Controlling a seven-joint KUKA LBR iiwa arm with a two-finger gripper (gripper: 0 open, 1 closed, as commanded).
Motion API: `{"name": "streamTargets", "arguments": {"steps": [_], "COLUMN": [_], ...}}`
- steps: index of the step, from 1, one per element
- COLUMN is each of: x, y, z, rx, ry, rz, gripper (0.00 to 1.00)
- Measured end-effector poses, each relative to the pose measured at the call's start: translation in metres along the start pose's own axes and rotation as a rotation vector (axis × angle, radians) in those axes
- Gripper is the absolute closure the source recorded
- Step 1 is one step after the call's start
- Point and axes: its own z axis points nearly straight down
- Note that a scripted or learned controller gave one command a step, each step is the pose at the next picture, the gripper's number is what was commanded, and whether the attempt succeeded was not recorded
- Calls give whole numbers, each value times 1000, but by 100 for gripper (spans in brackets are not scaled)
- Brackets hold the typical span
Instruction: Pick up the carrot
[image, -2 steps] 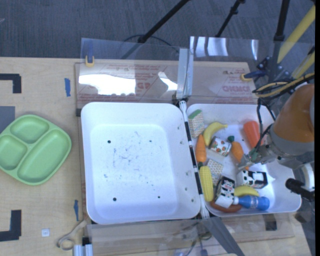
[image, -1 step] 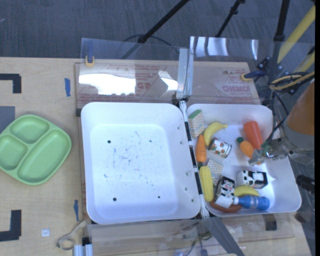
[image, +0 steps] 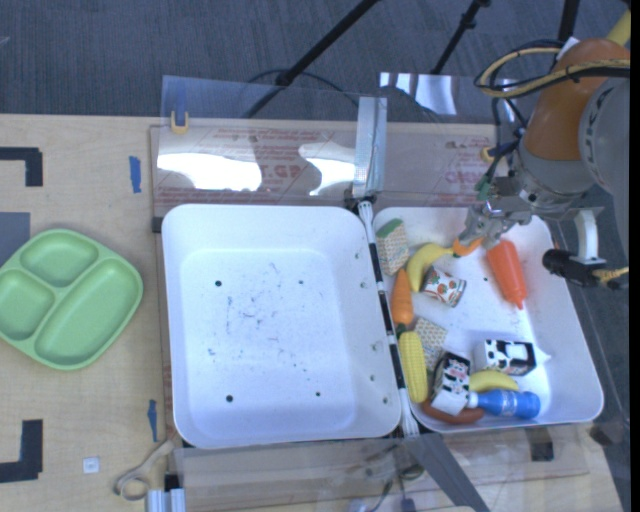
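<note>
Orange carrot (image: 507, 272) lies in the right bin (image: 570, 340); hand (image: 484, 226) beside it, grip state unclear.

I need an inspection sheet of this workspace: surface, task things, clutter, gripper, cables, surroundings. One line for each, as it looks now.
Surface: wooden bench with left bin and right bin side by side.
Job's things: carrot lies in the right bin, near its far right corner, not held.
Clutter: right bin also holds a banana, corn, small cartons, a blue bottle.
Gripper: gripper is over the right bin's far edge, left of the carrot's top.
Cables: dark cables loop by the arm's orange band.
Surroundings: green plate on the bench at left.
</note>
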Motion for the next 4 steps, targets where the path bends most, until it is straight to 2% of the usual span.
{"name": "streamTargets", "arguments": {"steps": [1,2,3,4], "x": [80,81,82,82], "y": [10,10,11,13], "z": [-20,-30,-31,-31], "rx": [-7,-6,-8,-14], "ry": [8,6,7,9], "rz": [49,45,44,292], "gripper": [100,100,0,0]}}
